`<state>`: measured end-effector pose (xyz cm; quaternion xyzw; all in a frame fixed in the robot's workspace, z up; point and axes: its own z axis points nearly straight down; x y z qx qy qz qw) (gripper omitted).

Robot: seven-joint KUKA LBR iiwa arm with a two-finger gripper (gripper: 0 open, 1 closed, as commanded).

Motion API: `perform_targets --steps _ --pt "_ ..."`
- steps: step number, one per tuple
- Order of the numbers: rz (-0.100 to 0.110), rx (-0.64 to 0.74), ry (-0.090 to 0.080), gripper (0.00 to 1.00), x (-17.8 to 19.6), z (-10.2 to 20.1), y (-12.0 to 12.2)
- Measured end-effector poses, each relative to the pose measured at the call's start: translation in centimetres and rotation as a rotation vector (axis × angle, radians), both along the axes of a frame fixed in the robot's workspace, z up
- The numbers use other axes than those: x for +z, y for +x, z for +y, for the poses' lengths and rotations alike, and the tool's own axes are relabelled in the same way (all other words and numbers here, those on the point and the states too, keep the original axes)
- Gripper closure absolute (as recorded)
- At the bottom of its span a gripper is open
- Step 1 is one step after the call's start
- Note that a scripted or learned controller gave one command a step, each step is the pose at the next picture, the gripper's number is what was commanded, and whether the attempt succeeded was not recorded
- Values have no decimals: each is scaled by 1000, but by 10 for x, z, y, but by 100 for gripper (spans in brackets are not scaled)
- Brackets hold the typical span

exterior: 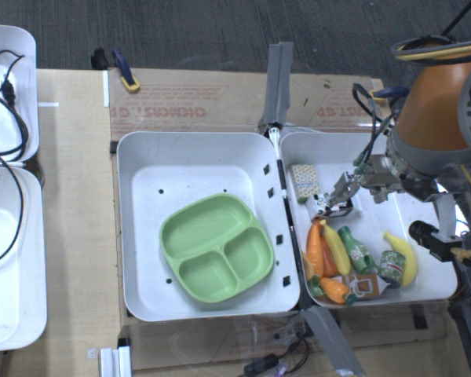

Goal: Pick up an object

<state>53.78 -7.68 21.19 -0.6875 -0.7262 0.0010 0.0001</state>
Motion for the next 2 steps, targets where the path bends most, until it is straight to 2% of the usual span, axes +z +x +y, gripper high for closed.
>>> perform_targets --steps 1,2 --pt "2 -25 1 0 -121 -42 -14" --pt "-2 -4 0 0 -54 -60 45"
